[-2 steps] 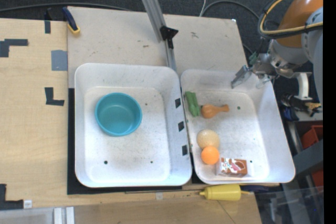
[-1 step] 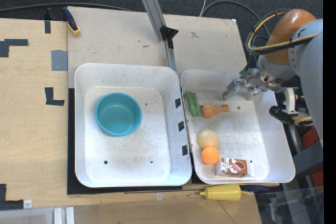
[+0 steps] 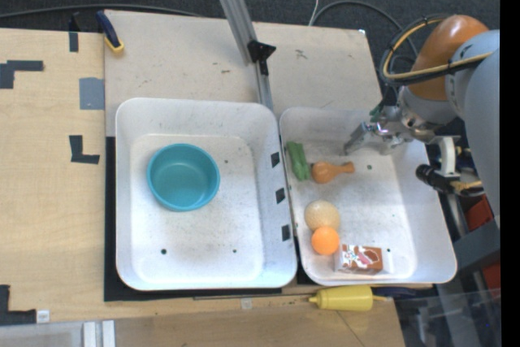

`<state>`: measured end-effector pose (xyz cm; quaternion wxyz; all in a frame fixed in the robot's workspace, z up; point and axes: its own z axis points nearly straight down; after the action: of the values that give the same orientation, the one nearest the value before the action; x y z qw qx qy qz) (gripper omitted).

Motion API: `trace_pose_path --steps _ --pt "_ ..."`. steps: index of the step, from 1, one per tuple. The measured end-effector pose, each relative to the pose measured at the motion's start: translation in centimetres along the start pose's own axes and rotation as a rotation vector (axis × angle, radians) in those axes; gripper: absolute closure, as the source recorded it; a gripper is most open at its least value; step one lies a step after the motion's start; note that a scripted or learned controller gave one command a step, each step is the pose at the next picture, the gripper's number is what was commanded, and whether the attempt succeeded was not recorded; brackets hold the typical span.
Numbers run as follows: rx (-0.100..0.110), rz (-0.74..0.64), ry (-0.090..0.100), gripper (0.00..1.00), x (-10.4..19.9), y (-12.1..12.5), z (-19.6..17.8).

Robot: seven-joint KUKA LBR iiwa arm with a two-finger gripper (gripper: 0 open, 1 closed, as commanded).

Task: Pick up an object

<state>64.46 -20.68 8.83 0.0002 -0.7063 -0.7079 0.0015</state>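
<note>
Pincer hovers above right bin — holding nothing.

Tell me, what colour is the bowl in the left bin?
The bowl is teal blue, clear in the camera view.

You see a grey arm with a rounded orange band sitting just above and behind the gripper. The gripper is small, silvery metal with thin pale fingers, bolted to a grey wrist block right behind it. Thin dark and yellowish cables loop around the orange band above the claw, and a black fitting hangs below the wrist.
</note>
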Motion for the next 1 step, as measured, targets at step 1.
trace_pose_path --steps 1 --pt "0.000 -0.002 -0.001 1.00 0.06 0.04 -1.03"
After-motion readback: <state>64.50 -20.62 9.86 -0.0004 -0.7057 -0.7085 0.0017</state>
